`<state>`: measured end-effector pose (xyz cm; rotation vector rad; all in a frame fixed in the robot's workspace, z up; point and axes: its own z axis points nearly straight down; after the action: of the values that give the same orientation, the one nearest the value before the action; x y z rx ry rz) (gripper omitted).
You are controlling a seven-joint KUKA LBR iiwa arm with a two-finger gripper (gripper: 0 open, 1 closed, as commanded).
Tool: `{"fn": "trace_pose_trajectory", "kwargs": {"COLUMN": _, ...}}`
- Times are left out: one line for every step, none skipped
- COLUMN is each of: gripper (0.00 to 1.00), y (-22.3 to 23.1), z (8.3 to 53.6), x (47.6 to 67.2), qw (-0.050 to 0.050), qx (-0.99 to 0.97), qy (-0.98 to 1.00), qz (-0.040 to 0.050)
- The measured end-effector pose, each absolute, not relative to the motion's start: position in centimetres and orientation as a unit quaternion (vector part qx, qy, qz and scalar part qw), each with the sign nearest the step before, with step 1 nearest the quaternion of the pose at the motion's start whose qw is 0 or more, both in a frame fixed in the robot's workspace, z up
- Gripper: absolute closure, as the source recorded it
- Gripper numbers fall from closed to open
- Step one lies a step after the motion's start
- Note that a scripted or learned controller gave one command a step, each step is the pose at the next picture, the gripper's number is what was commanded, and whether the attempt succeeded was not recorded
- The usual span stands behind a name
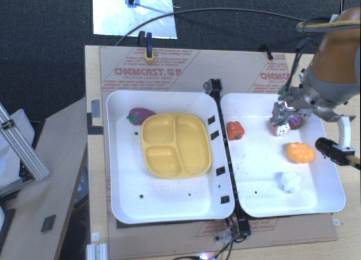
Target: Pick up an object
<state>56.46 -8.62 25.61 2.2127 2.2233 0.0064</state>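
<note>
- Gripper [281,119]: positioned low in the right white bin [256,202], near its far edge; finger state cannot be determined.
- Small white die-like object [281,130]: directly beneath the gripper, touching or just beside it.
- Orange lumpy toy [300,152]: near the gripper.
- Red pepper-shaped toy [234,130]: beside the bin's left wall.
- Yellow compartment tray [173,144]: inside the left white bin [127,197].

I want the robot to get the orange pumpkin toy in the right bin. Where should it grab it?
Probably from straight above, jaws closing across the middle of the orange pumpkin toy. It looks round and squat and lies apart from the white toy and the dice-like piece, so there seems to be room on both sides.
</note>
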Motion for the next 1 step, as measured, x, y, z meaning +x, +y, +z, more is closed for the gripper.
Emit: {"fn": "trace_pose_trajectory", "kwargs": {"gripper": 1.00, "y": -2.79, "z": 25.97, "x": 57.01, "qw": 0.000, "qx": 0.704, "qy": 0.711, "qz": 0.0015}}
